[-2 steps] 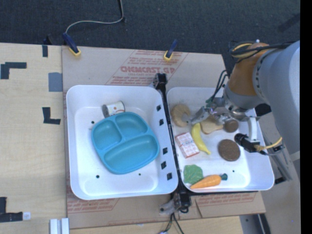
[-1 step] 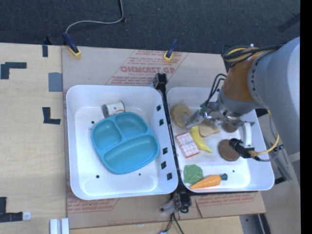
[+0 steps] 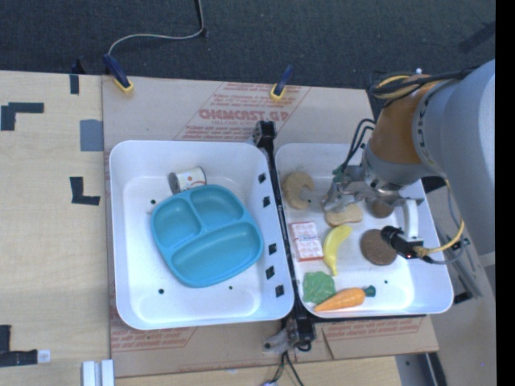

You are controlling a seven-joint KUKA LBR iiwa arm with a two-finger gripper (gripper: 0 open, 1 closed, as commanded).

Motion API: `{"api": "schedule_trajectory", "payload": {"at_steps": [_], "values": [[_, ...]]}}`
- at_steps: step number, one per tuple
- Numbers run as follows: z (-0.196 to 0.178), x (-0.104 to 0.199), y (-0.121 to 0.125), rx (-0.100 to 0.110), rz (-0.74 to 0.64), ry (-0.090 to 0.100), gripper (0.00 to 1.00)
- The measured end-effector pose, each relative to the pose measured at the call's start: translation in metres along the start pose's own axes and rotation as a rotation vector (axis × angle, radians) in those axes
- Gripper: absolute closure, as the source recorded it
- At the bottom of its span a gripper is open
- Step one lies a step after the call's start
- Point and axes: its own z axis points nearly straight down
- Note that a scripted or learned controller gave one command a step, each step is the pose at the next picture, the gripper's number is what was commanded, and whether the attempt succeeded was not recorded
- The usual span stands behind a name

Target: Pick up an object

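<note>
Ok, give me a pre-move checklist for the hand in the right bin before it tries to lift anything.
1. Hand is over the right bin: ok.
2. Hand is down at a target: ok, it sits at the tan bread-like piece.
3. Piece is between the fingers: cannot tell, the wrist hides the tips.
4. Neighbours clear of the hand: not ok, the banana touches the tan piece and the tan round piece lies close by.
5. Cable clear of items: not ok, it lies by the brown disc.
6. Carrot and blue plate out of the way: ok.
</note>
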Motion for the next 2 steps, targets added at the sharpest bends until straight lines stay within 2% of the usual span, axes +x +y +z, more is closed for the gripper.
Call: {"api": "schedule_trajectory", "payload": {"at_steps": [1, 2], "values": [[0.000, 0.000, 0.000, 0.000, 0.000, 0.000, 0.00], [0.009, -0.001, -0.024, -0.003, -0.001, 0.002, 0.00]]}}
